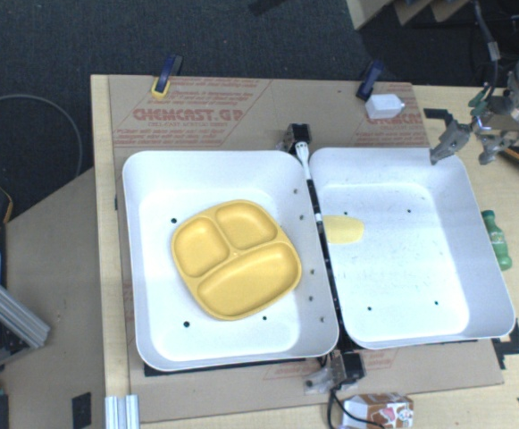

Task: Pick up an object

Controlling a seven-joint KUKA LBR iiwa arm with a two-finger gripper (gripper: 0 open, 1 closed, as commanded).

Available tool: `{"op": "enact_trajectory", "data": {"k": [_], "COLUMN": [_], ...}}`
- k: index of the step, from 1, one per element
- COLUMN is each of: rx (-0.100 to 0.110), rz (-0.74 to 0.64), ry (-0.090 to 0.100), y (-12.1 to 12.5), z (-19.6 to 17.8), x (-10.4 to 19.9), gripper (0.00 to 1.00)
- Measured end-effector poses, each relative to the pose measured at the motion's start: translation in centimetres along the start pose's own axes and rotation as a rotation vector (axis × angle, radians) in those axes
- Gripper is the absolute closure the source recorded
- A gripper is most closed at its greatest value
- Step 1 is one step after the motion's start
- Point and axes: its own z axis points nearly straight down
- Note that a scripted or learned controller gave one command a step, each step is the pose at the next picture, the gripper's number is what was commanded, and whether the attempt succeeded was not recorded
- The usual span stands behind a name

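In the left bin (pixel 143 239), a yellow divided plate (pixel 234 258) lies flat, a little below centre, turned at a slant so its two small compartments face the far side and its one large compartment faces the near right corner. It fills much of the bin floor but stands clear of the walls. Right bin (pixel 456 239): a small pale yellow piece (pixel 342 230) rests on the floor just beside the left wall, close to the seam where the two bins meet; what it is cannot be told at this size. Both bins sit touching side by side on a brown sheet of cardboard (pixel 241 105) printed with red lettering, which covers the counter (pixel 80 239). Gripper (pixel 464 145) hangs at the upper right, above the far right corner of the right bin, well apart from both yellow things. Its fingers (pixel 444 147) are spread, one on each side, with nothing between them. A green object (pixel 497 238) lies on the counter just outside the right bin's right rim. A small white block (pixel 384 106) sits on the cardboard beyond the right bin. Two clips, one with a yellow tip (pixel 163 80) and one dark blue (pixel 368 80), hold the cardboard's far edge. A black clamp (pixel 298 137) sits at the far end of the seam.
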Motion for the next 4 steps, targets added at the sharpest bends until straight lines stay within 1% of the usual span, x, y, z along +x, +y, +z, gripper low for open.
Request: {"op": "enact_trajectory", "data": {"k": [1, 2, 3, 4], "rx": [-0.022, -0.007, 0.008, 0.004], "rz": [0.002, -0.001, -0.015, -0.013], "ry": [-0.01, -0.006, 0.007, 0.004], "y": [-5.5, -5.3, -5.1, -6.3], "z": [-24.4, -24.4, -17.2, -16.0], "x": [-1.3, -1.1, 13.6, 24.2], "gripper": [0.0, 1.0, 1.0, 1.0]}}
